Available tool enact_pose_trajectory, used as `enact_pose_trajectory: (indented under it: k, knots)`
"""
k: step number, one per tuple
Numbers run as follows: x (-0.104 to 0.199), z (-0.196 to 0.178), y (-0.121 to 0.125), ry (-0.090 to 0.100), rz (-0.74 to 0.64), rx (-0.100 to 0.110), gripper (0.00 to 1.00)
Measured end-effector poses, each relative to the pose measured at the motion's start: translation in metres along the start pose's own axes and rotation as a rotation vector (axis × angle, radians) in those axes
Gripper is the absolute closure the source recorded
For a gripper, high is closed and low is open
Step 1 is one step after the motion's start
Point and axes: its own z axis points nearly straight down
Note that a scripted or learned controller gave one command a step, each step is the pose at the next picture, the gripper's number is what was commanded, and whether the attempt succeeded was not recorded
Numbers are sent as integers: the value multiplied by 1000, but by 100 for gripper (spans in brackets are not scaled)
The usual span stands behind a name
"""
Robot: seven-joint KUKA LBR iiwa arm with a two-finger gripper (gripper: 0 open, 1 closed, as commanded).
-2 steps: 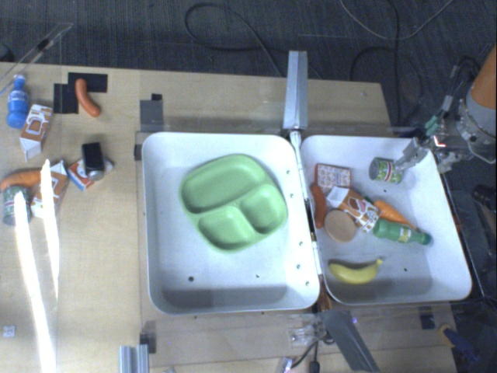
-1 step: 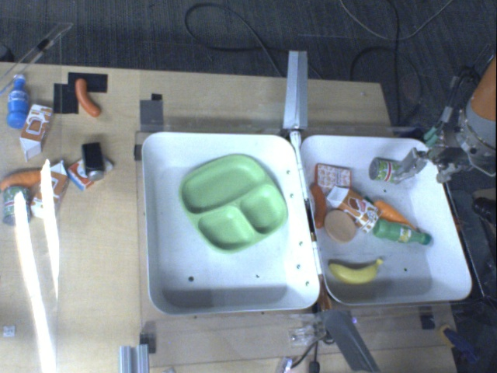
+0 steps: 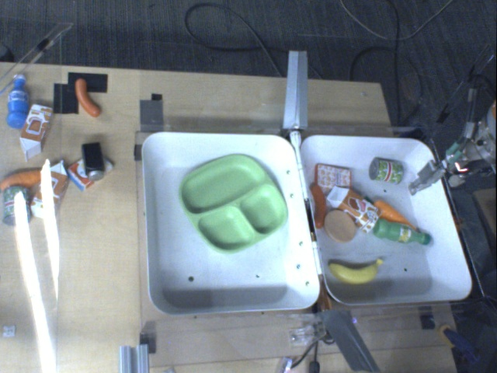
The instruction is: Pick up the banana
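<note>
The yellow banana (image 3: pixel 355 271) lies on its side near the front edge of the right bin (image 3: pixel 435 274), its tip pointing right. My gripper (image 3: pixel 428 178) hovers over the far right part of that bin, well behind and to the right of the banana, with nothing seen in it. The arm enters from the right edge of the camera view.
The right bin also holds a green bottle (image 3: pixel 400 232), a carrot (image 3: pixel 390 210), a green can (image 3: pixel 386 169), a red-and-white carton (image 3: pixel 332 176), a brown round item (image 3: pixel 339 226) and small packets. A green divided plate (image 3: pixel 233 201) sits in the left bin (image 3: pixel 167 286). Loose items lie on the bench at left.
</note>
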Motion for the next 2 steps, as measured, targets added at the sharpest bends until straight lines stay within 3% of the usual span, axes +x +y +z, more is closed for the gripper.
enact_pose_trajectory:
  k: [1, 2]
  knots:
    - [93, 142, -58, 2, -87, 3, 0]
    - [96, 153, 5, 1, 44, -6, 0]
